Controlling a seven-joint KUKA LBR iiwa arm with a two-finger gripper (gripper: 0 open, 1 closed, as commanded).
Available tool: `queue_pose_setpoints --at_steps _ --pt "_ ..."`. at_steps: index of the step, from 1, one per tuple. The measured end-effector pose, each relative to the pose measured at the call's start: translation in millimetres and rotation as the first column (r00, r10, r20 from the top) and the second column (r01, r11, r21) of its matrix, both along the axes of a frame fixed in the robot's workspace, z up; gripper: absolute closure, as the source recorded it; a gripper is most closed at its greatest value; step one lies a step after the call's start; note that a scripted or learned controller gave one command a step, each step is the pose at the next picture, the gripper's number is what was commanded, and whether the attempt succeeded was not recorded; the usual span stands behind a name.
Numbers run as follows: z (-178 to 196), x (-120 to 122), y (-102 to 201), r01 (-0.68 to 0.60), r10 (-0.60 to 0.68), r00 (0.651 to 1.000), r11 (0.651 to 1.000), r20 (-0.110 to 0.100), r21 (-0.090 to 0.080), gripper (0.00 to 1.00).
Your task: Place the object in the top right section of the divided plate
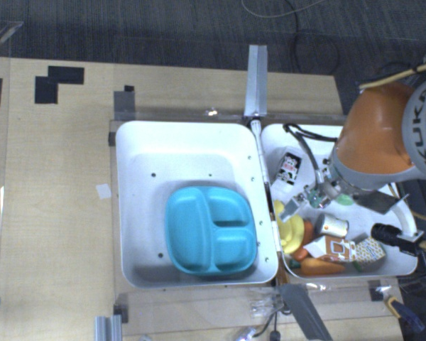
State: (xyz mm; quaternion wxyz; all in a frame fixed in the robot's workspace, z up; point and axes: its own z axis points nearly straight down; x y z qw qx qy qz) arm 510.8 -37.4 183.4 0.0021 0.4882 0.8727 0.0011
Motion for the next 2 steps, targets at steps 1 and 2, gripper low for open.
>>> queue_pose_setpoints --at_steps 1,2 --pt "-0.6 -21.7 21.7 -0.367 0.367 0.930 0.930 -0.001 0.000 0.00" --pt "-0.6 -21.9 20.9 -0.383 0.383 0.924 0.924 -0.001 0.000 0.00"
